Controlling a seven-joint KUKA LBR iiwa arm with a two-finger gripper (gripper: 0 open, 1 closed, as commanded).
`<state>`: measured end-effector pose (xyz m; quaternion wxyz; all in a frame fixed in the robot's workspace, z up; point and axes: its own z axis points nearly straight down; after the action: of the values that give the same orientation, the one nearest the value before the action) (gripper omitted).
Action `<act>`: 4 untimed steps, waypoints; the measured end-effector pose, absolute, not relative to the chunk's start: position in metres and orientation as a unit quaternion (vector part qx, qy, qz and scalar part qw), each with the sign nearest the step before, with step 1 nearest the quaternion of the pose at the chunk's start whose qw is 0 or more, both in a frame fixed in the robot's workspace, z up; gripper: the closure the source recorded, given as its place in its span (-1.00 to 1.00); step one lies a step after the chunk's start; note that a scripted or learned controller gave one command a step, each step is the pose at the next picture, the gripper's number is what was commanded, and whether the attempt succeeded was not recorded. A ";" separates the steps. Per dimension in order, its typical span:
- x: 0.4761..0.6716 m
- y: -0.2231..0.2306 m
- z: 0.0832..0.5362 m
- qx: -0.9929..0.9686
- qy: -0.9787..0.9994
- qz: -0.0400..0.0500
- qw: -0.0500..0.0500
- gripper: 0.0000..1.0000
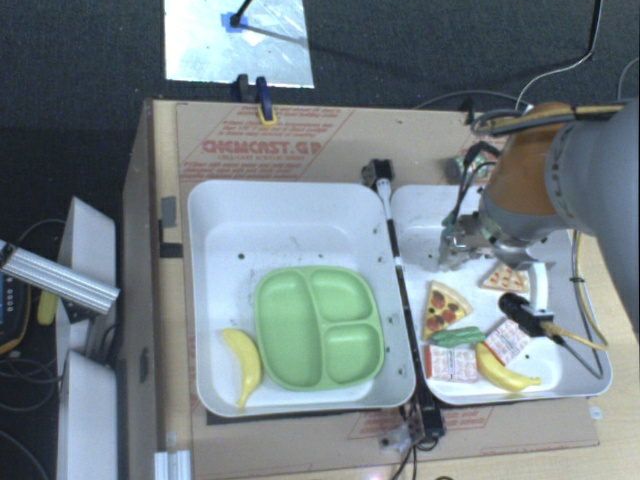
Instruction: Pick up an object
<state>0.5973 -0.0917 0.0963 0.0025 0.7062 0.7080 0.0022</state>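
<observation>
**A:** Honestly, we'd go for the pizza slice (445,308) in the right bin (420,208). It lies flat on the bin floor near the divider between the two bins, about halfway along that wall, with the gripper (458,251) hovering just beyond it toward the bin's far side.

**B:** Can we tell what the gripper is doing, though? From this slant the wrist hides its tip, so we can't say whether it's spread or closed, and we don't see anything carried in it.

**A:** Agreed, can't tell. On handling: it looks like a toy plastic slice, so we'd guess light, stiff, a bit slick on top, not fragile. Thin and flat is the annoying part, since there's little height to pinch.

**B:** Which way does it point? To us the narrow tip aims toward the near edge of the bin, crust end toward the far edge, so the long axis runs roughly near-to-far, tilted a little toward the divider.

**A:** Then we'd close across the short width, partway up from the tip where both edges are straight. Gripping along the length would probably just skate off.

**B:** Watch the neighbours: the green pod (456,336) sits just beside the tip, and the right-bin banana (505,370) is near the front corner. The crust end has more free room around it.
</observation>
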 end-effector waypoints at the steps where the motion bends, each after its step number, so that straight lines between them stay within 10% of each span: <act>1: 0.597 -0.092 0.096 0.706 0.708 0.002 0.002 -1.00; 3: 0.534 -0.089 0.084 0.707 0.707 0.000 0.000 -1.00; 4: 0.535 -0.088 0.094 0.707 0.708 0.001 0.001 1.00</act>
<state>0.5352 -0.0884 0.0944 0.0006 0.7066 0.7076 0.0010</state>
